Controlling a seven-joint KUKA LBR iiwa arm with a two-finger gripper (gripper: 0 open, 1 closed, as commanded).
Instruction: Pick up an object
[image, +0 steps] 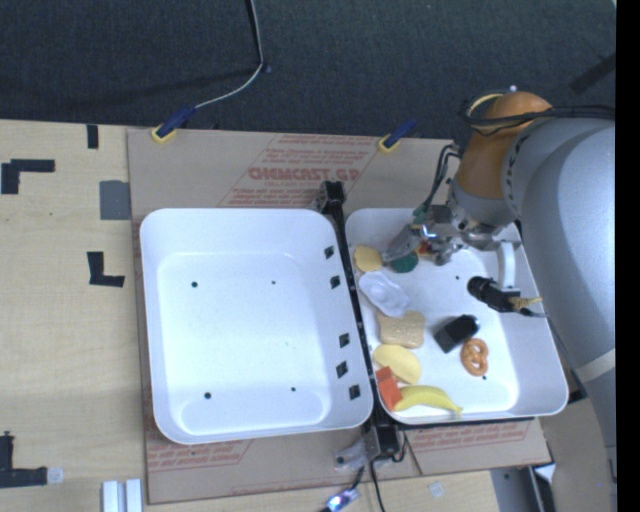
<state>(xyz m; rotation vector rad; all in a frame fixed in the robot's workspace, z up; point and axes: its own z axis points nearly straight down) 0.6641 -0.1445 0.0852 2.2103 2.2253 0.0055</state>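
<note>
The arm's metal gripper (412, 243) hangs just above a small round green thing (403, 263); I cannot tell its grip

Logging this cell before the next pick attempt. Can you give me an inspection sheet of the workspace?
Surface: two white bins side by side, left bin, right bin, on cardboard.
Job's things: in the right bin, banana, pretzel, black block, tan sponge, green piece.
Clutter: nothing seen.
Grippers: gripper over the right bin's far end.
Cables: white cable beyond the bench.
Surroundings: dark floor.
</note>
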